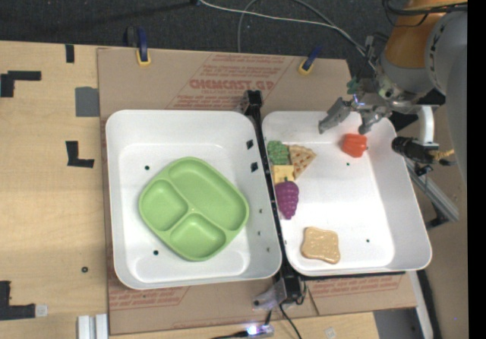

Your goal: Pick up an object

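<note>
Over the right bin's far edge the gripper hung with fingers apart, clamping nothing; the red piece lay just near of it, so a short straight drop astride it looked best

A robotics lab — clamped cardboard, taped bench, trailing cables.
</note>
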{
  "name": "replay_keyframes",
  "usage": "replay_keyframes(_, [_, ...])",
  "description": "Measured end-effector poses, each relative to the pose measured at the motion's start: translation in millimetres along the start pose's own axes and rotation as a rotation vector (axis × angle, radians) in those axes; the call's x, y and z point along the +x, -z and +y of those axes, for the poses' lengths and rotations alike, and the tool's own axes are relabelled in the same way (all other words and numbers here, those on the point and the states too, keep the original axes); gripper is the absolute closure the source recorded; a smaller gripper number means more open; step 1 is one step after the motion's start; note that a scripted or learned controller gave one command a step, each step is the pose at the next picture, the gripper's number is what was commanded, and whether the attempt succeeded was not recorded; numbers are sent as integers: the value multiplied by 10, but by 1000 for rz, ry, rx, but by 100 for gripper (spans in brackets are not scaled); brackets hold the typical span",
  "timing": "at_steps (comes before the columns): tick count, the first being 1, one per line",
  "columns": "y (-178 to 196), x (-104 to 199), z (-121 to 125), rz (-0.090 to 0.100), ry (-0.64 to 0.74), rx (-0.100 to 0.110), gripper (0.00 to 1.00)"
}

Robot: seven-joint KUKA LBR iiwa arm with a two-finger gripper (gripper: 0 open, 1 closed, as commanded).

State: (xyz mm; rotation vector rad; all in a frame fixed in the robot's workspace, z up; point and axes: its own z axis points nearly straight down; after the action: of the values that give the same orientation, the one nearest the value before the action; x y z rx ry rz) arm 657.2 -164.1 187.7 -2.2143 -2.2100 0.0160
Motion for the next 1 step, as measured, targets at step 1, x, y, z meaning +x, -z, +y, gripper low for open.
replay_keyframes(1, [101, 5, 32, -3, 3, -15, 0])
